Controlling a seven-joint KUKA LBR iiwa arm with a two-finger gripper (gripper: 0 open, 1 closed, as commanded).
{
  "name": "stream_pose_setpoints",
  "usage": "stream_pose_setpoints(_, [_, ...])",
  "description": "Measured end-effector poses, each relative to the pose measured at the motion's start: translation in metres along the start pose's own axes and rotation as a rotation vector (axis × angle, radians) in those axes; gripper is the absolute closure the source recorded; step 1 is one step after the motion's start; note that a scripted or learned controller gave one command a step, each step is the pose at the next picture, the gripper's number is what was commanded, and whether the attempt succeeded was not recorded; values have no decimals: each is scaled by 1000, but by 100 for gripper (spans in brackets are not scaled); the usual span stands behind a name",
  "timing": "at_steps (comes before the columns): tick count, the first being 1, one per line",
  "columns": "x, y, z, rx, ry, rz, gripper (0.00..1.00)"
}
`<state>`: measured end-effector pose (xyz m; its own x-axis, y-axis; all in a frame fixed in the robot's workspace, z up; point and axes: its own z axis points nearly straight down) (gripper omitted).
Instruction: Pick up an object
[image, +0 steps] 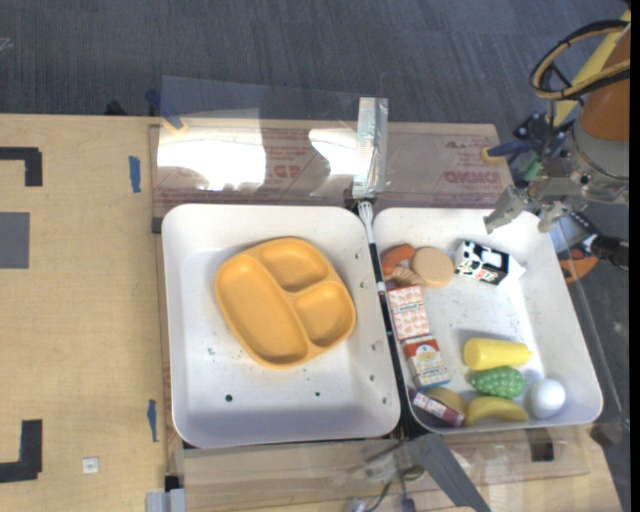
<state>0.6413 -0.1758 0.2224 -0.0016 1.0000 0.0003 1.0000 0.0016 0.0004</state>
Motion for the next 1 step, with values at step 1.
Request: stream_pose_setpoints(1, [-40, 0, 73, 2, 0, 212, 0])
